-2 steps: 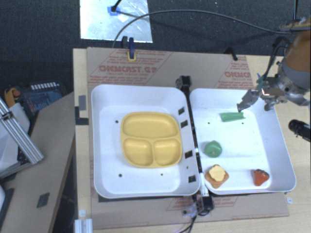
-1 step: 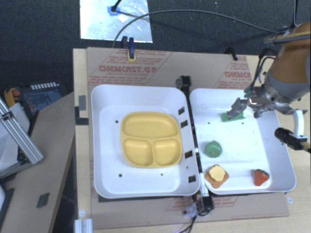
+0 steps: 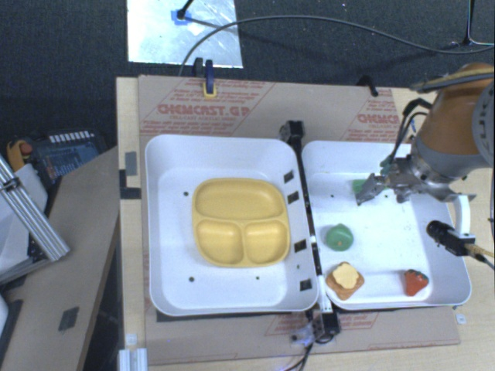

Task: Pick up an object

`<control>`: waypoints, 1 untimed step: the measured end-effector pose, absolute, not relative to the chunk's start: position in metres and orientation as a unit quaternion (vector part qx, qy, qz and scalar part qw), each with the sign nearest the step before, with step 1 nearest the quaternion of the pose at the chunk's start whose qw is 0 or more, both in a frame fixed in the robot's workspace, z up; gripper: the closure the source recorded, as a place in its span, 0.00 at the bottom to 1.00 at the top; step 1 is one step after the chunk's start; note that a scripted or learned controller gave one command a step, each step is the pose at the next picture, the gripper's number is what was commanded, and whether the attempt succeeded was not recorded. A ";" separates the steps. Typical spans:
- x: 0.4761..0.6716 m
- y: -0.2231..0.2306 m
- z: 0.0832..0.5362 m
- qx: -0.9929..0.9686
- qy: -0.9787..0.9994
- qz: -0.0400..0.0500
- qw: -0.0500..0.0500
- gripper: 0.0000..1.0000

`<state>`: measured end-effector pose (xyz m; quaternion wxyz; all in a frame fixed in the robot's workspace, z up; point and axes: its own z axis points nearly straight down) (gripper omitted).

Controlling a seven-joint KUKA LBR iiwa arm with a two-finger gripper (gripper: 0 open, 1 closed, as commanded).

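- The tabletop (image 3: 128,230) carries two shallow white bins side by side, with a black divider strip (image 3: 303,207) running between them; that strip serves as the landmark below.
- The left bin (image 3: 166,168), on one side of the strip, holds a yellow sectioned plate (image 3: 238,221) near its middle.
- The right bin (image 3: 445,288), on the other side of the strip, holds the loose pieces.
- A round green object (image 3: 339,237) lies just beside the strip, about halfway along it.
- A tan and yellow piece (image 3: 345,279) sits close to the strip's near end.
- A red piece (image 3: 415,282) lies well away from the strip, by the bin's outer near corner.
- A small green bit (image 3: 360,185) lies toward the strip's far end, touching or just beside the claw.
- The claw (image 3: 380,187) hangs low over the right bin; whether it is spread, pressed together or pinching the green bit cannot be told.
- The grey arm with its orange band (image 3: 456,126) comes in from the side farthest from the strip.
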<state>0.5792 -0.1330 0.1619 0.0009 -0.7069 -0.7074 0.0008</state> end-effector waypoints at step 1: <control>0.575 -0.143 0.110 -0.707 -0.707 0.001 0.001 0.00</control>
